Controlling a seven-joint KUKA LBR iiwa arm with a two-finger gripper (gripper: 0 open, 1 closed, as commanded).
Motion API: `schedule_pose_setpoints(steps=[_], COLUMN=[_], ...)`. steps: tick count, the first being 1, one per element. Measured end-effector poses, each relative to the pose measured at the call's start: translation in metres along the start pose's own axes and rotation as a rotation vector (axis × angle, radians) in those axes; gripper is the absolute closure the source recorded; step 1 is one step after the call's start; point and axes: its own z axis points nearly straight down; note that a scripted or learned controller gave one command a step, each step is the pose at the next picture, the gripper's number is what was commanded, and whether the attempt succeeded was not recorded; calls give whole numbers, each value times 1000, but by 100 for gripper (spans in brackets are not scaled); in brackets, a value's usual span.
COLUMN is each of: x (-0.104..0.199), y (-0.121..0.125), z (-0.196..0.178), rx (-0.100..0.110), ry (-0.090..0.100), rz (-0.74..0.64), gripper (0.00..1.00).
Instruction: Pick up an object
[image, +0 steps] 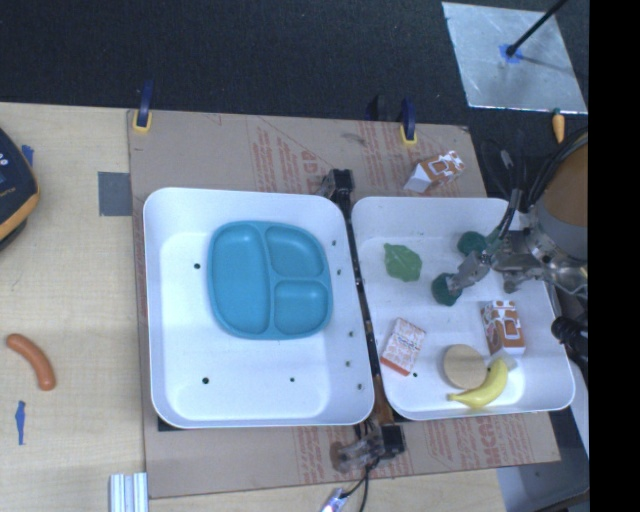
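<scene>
Orange sausage toy (31, 360) on bench far left. Blue sectioned plastic plate (269, 279) in left white bin (170, 390). Right white bin (425, 405): green leafy toy (403, 262), small red-white carton (403, 346), tan round disc (463, 365), yellow banana (483, 387). Gripper (460, 268) above right bin, fingers spread apart, nothing between them.

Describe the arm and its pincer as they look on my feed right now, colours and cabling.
The pincer is a grey metal assembly with two fingers tipped by dark teal rounded pads. Dark cables arc over it toward the wrist. Behind it, the arm shows an orange-brown curved section at the picture's right side.
</scene>
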Motion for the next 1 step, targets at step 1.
schedule_pose_setpoints(steps=[1], x=[-57], y=[21], z=[72], rx=[0], ry=[-2], rz=[1], gripper=[0])
